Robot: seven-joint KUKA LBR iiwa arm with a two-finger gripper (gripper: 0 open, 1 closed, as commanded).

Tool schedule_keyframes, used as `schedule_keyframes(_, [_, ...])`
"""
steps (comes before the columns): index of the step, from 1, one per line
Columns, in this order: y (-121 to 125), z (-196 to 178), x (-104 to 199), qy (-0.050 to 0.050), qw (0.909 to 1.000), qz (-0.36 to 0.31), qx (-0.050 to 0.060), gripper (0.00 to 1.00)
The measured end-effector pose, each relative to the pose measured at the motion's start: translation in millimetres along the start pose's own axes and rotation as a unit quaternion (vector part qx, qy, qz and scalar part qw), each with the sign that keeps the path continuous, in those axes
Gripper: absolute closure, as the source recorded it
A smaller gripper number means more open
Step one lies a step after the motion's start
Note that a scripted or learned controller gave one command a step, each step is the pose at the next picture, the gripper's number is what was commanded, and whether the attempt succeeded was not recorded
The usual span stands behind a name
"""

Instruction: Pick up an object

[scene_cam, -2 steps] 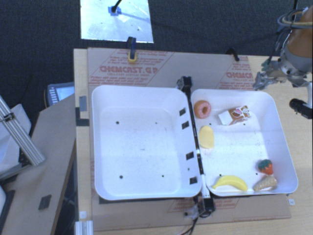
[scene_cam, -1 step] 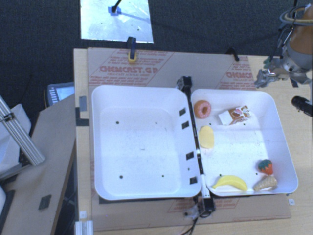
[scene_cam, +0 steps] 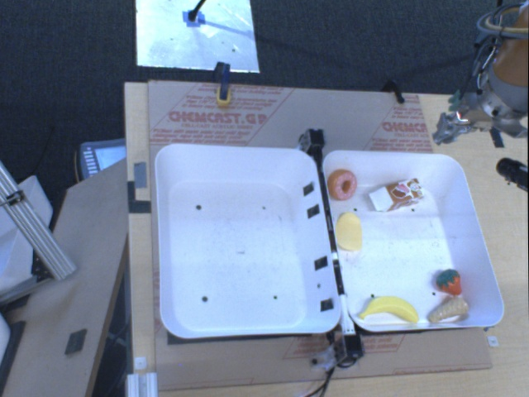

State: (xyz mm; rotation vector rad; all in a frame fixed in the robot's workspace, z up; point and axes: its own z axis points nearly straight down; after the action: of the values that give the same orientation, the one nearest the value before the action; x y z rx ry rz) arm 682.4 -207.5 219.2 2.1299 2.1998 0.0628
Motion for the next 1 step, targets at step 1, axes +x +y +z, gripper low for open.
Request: schedule_keyframes(1, [1.9,-11.2,-0.6,-0.001,1.0,-0.001,-0.002,1.0])
